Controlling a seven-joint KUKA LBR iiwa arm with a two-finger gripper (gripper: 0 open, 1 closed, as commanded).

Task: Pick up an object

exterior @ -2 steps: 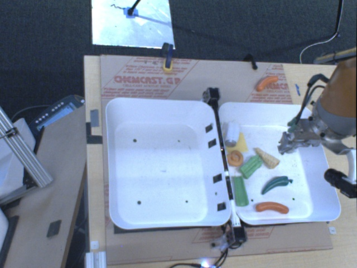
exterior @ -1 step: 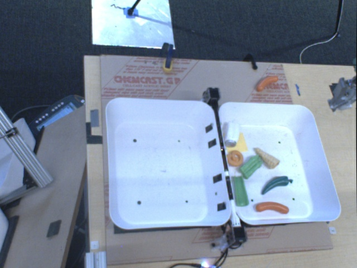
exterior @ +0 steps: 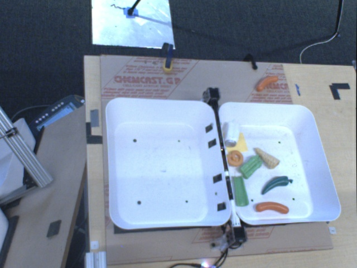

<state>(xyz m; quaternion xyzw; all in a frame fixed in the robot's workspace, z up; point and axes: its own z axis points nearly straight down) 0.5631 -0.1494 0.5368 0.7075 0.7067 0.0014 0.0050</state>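
I look down on two white bins side by side on a bench. The left bin (exterior: 162,166) holds nothing I can make out. The right bin (exterior: 321,166) holds all the toys, crowded toward its 9 o'clock side: a white cylinder (exterior: 230,132) on a yellow wedge (exterior: 239,142) at 11 o'clock, an orange ring (exterior: 235,158) below them, a light green piece (exterior: 250,166) and a tan cone (exterior: 267,159) near the centre, a green stick (exterior: 240,190) at 7 o'clock, a dark green pepper (exterior: 276,183), and an orange sausage (exterior: 271,207) at 6 o'clock. A second sausage (exterior: 267,83) lies outside, on the board at 12 o'clock.

I judge the pick not yet begun: every object rests untouched. From this frame I can't report on the gripper.

Red print on the board (exterior: 146,79) reads "CHEMCAST GP".
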